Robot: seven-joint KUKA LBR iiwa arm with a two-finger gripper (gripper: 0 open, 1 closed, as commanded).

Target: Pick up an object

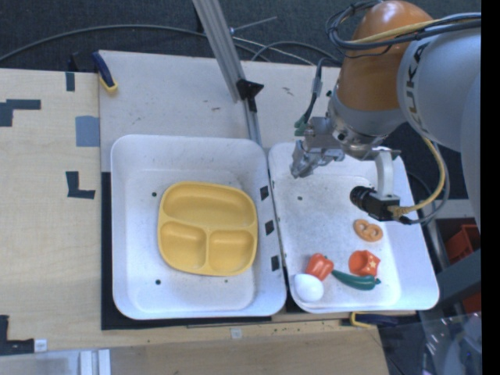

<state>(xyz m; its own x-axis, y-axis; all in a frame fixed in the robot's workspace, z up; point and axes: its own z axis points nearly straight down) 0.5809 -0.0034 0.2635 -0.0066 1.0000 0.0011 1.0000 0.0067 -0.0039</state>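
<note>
the gripper [301,166] hangs over the right bin [328,209] near its 11 o'clock corner; finger state cannot be determined, and nothing shows between them. objects lie toward 5 o'clock: white egg [308,288], red pepper [319,266], green chili [355,280], tomato [364,262], pretzel [367,230]. left bin [133,209] holds a yellow divided plate [208,227].

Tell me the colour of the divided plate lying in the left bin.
Yellow all over: the three-compartment plastic plate shows clearly in the camera view, lying in the left white bin.
</note>
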